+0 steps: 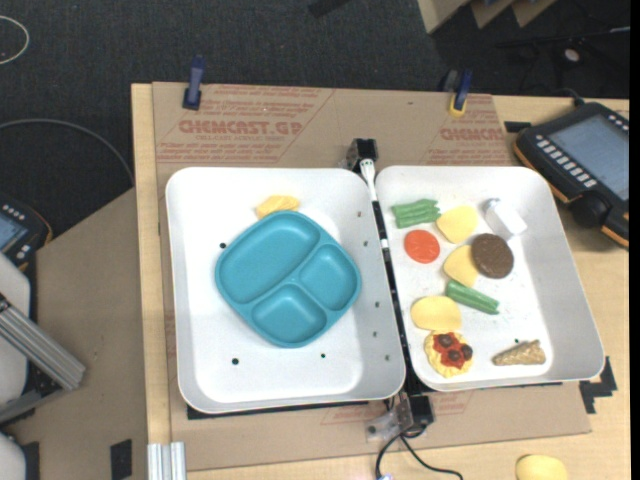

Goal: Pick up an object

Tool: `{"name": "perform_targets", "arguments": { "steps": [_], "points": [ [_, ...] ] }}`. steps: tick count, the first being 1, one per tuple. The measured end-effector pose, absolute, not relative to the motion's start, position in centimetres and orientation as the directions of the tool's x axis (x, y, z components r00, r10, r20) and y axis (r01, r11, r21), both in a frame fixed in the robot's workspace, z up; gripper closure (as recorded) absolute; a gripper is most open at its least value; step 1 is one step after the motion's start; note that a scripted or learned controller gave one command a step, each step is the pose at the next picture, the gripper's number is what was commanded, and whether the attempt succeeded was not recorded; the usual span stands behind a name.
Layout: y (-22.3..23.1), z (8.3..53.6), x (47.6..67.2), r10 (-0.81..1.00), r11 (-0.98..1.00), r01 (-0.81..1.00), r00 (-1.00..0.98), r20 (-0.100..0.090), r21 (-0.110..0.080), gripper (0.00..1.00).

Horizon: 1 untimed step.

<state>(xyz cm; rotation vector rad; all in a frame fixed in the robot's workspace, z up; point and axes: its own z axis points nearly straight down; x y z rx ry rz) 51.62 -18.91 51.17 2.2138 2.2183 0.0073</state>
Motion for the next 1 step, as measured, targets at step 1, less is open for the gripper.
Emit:
{"name": "perform_targets", "arguments": {
  "steps": [1],
  "points": [
    [-8.94,51.94,49.98,1.000,0.010,1.000,-0.010,0.002,0.001,1.00]
  ]
}}
